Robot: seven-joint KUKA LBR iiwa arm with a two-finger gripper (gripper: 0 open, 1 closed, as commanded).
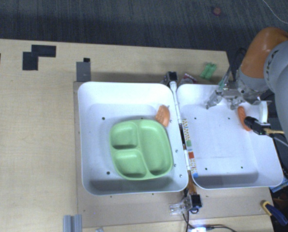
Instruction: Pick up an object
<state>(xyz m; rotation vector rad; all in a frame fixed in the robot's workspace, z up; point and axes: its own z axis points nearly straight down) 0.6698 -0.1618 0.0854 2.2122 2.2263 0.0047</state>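
My hand [220, 96] hangs over the right bin's [221, 173] far edge; whether it's apart or together, I cannot tell. Next I reach the orange carrot [242, 115] just beside it.

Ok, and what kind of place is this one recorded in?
Probably a robotics lab, at a bin-picking test bench. Two white bins sit side by side on a plywood bench marked with black tape, the arm reaches in over the right bin, and loose cables lie on the grey carpet behind.
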